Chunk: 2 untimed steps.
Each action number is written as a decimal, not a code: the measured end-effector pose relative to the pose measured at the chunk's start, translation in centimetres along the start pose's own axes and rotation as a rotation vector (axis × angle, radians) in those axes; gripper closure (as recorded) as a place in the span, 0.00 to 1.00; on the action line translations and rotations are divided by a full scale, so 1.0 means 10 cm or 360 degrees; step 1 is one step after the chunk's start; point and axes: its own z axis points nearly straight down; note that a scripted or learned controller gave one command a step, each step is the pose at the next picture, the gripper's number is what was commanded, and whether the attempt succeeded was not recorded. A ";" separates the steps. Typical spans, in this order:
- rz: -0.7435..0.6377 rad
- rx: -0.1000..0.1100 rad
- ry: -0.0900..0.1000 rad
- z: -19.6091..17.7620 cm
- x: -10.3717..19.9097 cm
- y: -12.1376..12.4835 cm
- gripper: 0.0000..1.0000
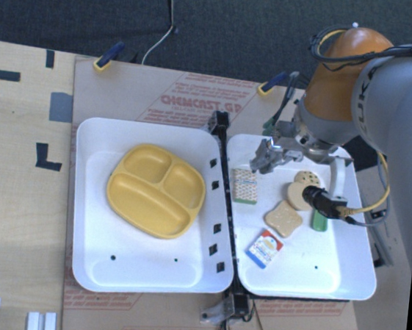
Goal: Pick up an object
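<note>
The pincer (265,162) hung over the right bin's (347,288) far-left corner, apparently above a checkered packet (246,186); whether it was open could not be told.

A yellow divided plate (157,190) is parked in the left bin (83,206), well left of the gripper (265,162). A blue clamp (273,80) is clipped onto the cardboard sheet (191,100) just behind it, and a black cable (167,8) can be seen further back.
</note>
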 end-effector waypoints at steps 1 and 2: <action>0.0000 0.0002 0.0000 -0.07 0.56 0.04 1.00; -0.0001 0.0001 0.0000 -0.04 1.17 0.24 1.00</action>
